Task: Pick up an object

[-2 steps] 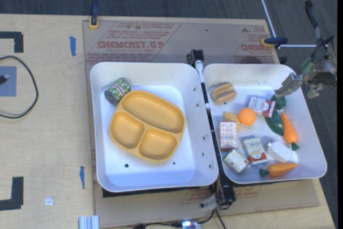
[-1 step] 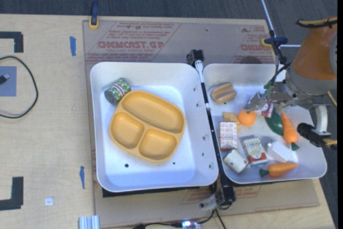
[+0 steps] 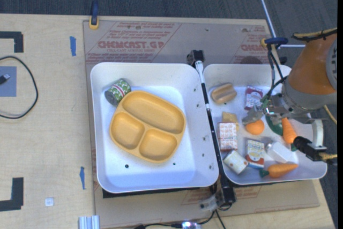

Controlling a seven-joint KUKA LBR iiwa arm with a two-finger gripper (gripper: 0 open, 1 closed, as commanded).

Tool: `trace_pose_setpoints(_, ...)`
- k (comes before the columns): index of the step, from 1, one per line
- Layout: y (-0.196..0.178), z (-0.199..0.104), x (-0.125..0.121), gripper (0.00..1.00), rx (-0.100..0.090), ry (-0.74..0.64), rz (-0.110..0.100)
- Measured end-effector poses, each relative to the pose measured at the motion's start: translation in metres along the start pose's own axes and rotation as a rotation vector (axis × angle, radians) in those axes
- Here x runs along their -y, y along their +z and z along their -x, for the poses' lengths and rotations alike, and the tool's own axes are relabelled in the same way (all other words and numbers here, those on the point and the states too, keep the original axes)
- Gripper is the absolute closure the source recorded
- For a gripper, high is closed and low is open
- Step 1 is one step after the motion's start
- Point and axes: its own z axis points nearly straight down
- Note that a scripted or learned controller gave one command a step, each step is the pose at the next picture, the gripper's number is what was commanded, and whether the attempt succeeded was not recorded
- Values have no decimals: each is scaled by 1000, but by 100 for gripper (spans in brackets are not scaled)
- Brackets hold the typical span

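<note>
My gripper hangs low over the middle of the right bin, at the end of the grey and orange arm coming in from the right. Directly below and touching or nearly touching it lies a small orange fruit. A pink packet lies just behind the gripper. A carrot and a green item sit to its right. A hot dog bun rests at the bin's back left. Nothing shows lifted off the bin floor.
The right bin also holds a red-and-white box, a white carton, a small juice box, a white bottle and a second carrot. The left bin carries a yellow divided plate and a green can.
</note>
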Motion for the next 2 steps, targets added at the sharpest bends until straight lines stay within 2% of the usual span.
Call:
trace_pose_setpoints(1,-10,0,0,100,1,1,2)
trace_pose_setpoints(2,-106,-73,37,100,-1,-1,0)
